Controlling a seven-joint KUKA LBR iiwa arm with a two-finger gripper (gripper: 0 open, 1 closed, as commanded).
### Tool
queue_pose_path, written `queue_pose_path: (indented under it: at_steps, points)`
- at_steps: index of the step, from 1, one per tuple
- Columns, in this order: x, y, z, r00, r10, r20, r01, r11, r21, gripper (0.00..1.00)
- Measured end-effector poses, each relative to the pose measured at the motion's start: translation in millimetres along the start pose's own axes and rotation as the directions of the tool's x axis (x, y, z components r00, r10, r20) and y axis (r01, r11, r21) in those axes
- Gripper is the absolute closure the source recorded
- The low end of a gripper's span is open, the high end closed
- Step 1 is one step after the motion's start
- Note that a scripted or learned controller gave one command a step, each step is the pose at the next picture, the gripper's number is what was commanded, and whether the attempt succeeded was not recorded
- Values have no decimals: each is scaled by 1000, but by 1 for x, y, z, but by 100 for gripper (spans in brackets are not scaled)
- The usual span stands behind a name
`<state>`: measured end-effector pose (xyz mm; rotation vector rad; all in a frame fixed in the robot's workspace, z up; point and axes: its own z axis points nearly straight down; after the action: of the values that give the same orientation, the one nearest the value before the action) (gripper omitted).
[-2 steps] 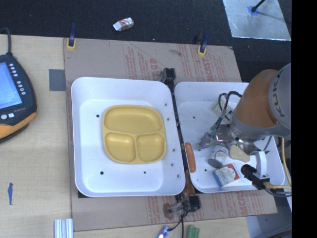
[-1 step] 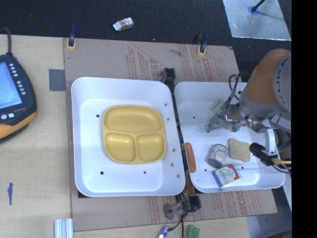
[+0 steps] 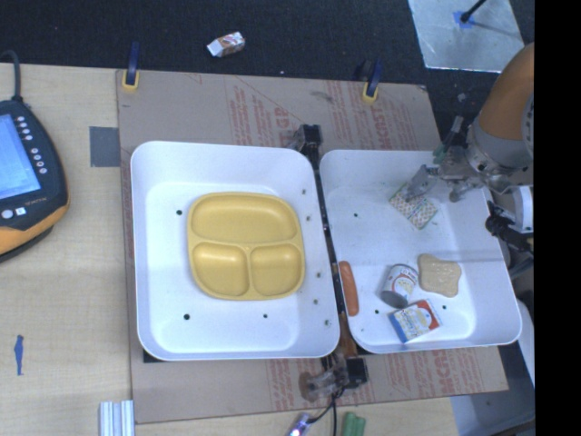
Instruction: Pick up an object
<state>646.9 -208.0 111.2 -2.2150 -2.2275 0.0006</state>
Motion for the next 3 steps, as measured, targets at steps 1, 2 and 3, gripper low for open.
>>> queue_pose_path:
  at_steps: [1, 2, 3]
  points:
    - [35, -99, 20, 1000, 2, -1, -2, 1000, 4, 0]
    - [20, 10, 19, 1000, 2, 0, -2, 1000, 1, 0]
    - [50, -46, 4, 1000, 3, 0, -3, 1000, 3, 0]
